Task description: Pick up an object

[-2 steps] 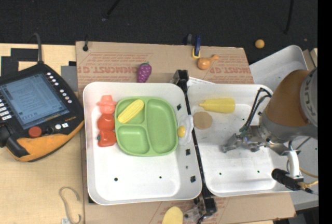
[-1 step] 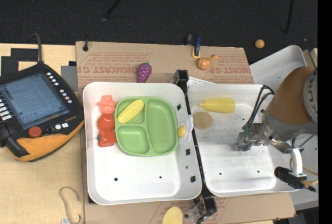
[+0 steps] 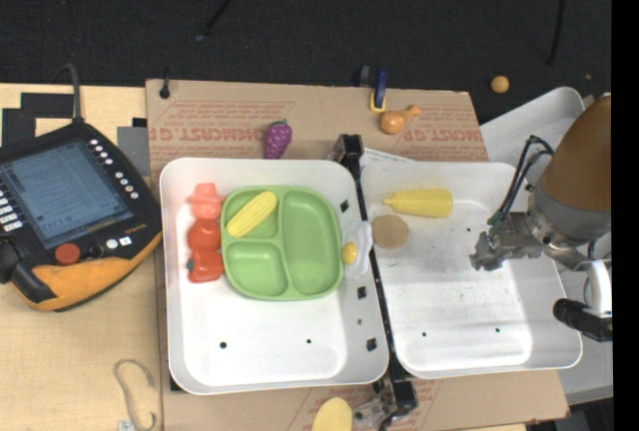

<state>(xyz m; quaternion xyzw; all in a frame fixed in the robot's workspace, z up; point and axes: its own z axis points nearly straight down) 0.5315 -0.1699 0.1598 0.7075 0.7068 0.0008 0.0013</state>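
Note:
My gripper [image 3: 486, 253] hangs over the right side of the right bin [image 3: 469, 349], with bare bin floor under it. A yellow squeeze bottle [image 3: 420, 204] lies at the back of that bin, and a tan round piece [image 3: 390, 232] sits near its left wall. In the left bin [image 3: 260, 359] rests a green divided plate [image 3: 285, 244] with a yellow corn cob [image 3: 249, 213] in its top-left section. A red and pink toy [image 3: 205, 234] lies left of the plate. A small yellow piece [image 3: 349, 253] sits at the plate's right rim.
A teach pendant [image 3: 65, 205] lies on the bench at the left. Behind the bins are purple grapes [image 3: 278, 138] and an orange gourd-shaped toy [image 3: 397, 119] on cardboard. A yellow lemon-like toy [image 3: 332, 414] sits in front of the bins, and a small orange ball [image 3: 499, 84] lies far back.

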